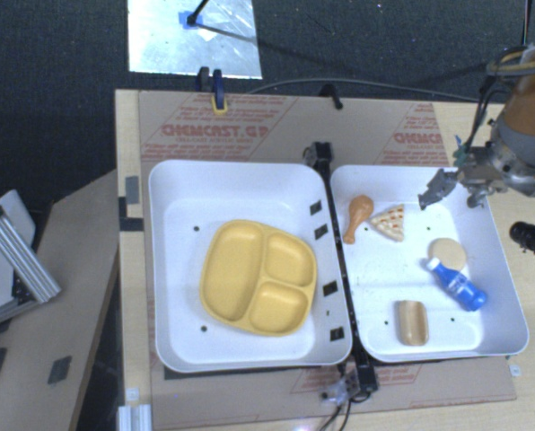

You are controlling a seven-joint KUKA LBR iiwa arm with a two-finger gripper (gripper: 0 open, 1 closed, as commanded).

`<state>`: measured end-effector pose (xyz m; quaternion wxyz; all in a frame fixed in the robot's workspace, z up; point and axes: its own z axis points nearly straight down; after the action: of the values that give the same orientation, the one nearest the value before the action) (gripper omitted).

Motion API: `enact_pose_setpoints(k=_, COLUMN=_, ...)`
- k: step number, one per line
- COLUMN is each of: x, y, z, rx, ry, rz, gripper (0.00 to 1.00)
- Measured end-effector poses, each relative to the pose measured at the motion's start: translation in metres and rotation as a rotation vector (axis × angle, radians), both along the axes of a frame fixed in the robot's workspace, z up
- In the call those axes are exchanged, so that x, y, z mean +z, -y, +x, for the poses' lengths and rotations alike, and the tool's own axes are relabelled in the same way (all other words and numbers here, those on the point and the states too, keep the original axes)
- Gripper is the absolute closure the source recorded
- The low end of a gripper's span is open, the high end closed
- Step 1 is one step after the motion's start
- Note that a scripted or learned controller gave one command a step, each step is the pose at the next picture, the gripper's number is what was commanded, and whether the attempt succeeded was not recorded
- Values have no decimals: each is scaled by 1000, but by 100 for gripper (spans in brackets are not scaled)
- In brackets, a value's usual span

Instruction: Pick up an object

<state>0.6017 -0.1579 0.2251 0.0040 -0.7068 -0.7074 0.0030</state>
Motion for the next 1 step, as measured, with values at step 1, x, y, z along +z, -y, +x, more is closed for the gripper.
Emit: enact_pose_setpoints(k=1, x=7, y=0, z=2, rx=2, ry=11, rz=-2, gripper=0)
